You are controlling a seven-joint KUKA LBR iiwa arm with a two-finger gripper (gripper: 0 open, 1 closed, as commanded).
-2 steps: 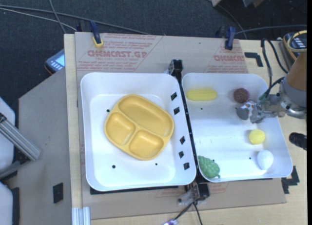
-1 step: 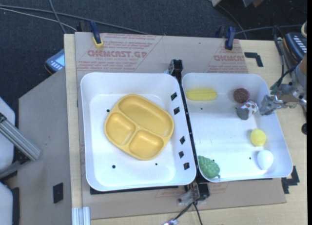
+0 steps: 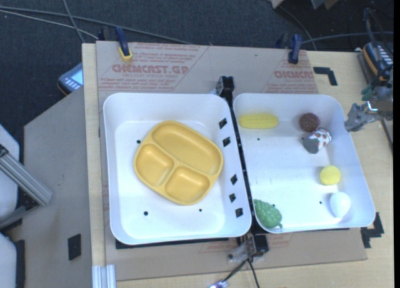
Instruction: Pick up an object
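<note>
Camera view from above takes in both white bins. The gripper (image 3: 360,117) shows as a small grey shape at the right rim of the right bin (image 3: 289,174), towards the far side. It is blurred and partly cut off by the frame edge, so I cannot tell whether it is open or closed, and nothing can be seen held in it. The arm (image 3: 379,68) behind it is mostly out of frame; only dark, cluttered parts with a touch of orange show at the right edge.

All the loose things lie in the right bin:
- a long yellow piece (image 3: 258,121) near the far left corner;
- a dark reddish-brown ball (image 3: 309,121) at the far right;
- just beside it on its near side, a small white, red and grey object (image 3: 317,140), too small to identify;
- a yellow ball (image 3: 330,175) along the right wall;
- a white egg-shaped piece (image 3: 340,204) in the near right corner, hard to separate from the white wall;
- a green lumpy item (image 3: 267,214) in the near left corner, against the rim.

The reddish-brown ball and the small mixed-colour object lie closest to the gripper, but apart from it.

The left bin (image 3: 122,155) holds a yellow divided plate (image 3: 179,170), lying flat and turned at an angle. Black clips (image 3: 232,180) line the seam between the bins.
</note>
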